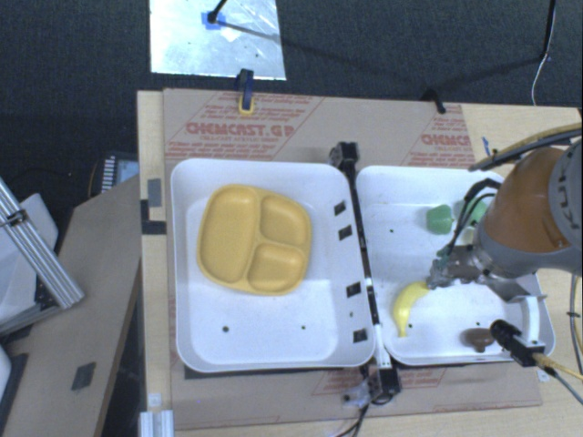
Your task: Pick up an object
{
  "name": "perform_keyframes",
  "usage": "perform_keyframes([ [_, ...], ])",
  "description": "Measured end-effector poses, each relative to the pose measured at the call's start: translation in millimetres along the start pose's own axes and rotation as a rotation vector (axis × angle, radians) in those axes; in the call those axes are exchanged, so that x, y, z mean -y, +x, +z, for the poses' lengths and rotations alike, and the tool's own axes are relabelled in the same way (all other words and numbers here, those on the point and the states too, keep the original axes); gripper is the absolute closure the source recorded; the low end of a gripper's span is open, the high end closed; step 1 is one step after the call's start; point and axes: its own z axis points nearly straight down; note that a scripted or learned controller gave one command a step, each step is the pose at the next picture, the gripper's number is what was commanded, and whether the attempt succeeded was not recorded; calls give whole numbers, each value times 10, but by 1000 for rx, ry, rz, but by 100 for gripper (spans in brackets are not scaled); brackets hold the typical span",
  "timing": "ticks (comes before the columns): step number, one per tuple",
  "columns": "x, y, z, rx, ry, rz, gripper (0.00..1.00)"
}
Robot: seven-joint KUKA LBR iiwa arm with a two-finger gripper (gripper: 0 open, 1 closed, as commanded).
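Altogether: one tray [254,239], one banana [408,304], one green block [440,217].

place: a robotics lab or test cell
bench: two shallow white plastic bins [273,353] side by side on a brown printed cardboard sheet [301,121]; black clips along the divider
surroundings: dark carpet floor [73,53]; loose cables at 1 o'clock; silver aluminium framing rail [32,244] at 9 o'clock; grey-and-orange industrial arm [537,212] at 3 o'clock
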Motion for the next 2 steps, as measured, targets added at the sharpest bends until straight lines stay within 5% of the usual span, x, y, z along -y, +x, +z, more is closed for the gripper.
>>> perform_keyframes([
  [2,-63,-68,-876,0,17,-2,100],
])
